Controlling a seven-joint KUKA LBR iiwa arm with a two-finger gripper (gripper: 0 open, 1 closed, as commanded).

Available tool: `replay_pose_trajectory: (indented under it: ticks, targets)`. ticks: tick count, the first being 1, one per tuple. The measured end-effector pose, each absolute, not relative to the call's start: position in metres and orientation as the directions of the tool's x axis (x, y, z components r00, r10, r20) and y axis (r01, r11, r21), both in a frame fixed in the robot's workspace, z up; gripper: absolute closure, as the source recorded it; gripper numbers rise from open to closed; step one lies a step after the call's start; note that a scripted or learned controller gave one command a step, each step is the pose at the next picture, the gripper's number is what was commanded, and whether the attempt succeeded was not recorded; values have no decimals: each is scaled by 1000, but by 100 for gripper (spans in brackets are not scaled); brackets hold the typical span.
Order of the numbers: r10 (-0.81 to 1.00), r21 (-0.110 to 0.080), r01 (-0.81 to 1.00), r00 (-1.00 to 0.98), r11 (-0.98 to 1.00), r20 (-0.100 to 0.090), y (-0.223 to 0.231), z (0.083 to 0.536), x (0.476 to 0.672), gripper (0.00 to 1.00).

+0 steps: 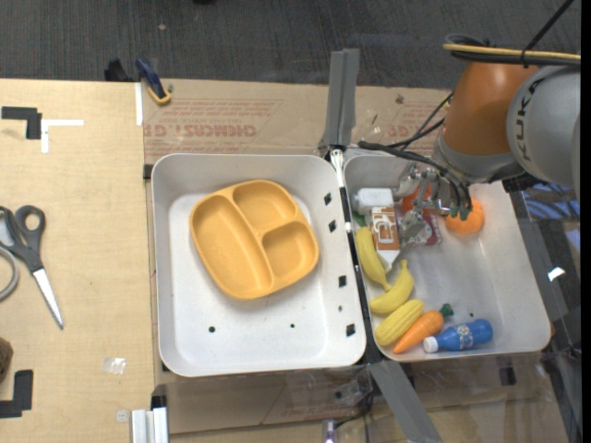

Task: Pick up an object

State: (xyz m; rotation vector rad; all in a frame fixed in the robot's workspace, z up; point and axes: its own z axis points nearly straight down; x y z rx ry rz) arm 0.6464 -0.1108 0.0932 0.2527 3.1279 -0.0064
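Hovering my hand [427, 212] low in the right bin [503, 289], grip state I cannot tell, I'd settle squarely over the orange [465, 220] just beside it, clear of the bananas [383, 275], before closing.

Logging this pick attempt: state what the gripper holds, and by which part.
Cannot be told. The gripper hangs low in the right bin, beside the orange and above a small packet, but nothing shows clearly between its fingers.

Glossy plastic yellow plate [254, 238] lies in smooth white bin [175, 275].
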Motion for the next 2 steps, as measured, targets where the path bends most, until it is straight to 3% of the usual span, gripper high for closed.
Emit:
replay_pose_trajectory:
  ticks: [1, 2]
  targets:
    - [157, -4, 157, -988, 988, -10, -109, 104, 648, 100]
    - [126, -2, 126, -992, 992, -2, -105, 92, 564, 100]
